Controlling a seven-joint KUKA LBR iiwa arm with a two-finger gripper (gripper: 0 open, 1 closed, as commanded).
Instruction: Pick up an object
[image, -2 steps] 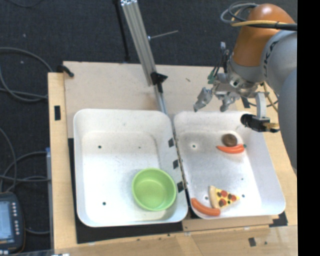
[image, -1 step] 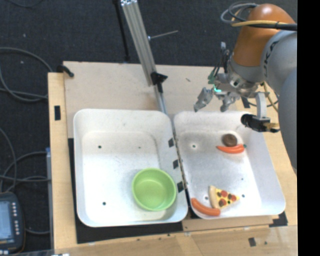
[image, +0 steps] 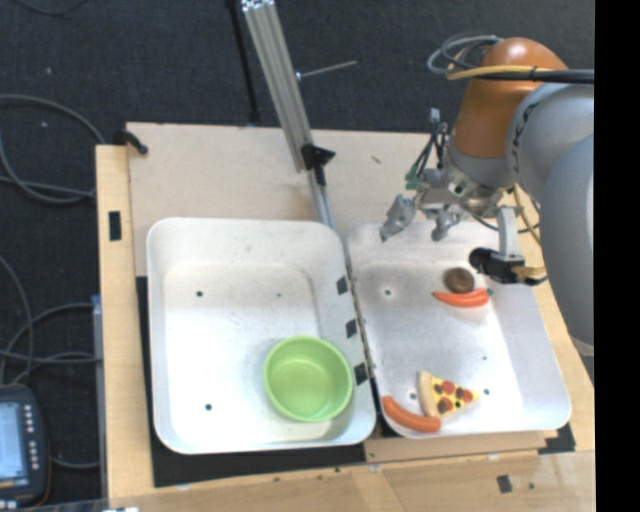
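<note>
Grey-fingered gripper (image: 420, 220) hung open and empty over the far rim of the right bin (image: 520, 330). The nearest pickings, a brown lump (image: 459, 279) touching an orange carrot (image: 461, 296) lying 3-to-9, sat toward its 5 o'clock. The lump was too blurred to identify.
</note>
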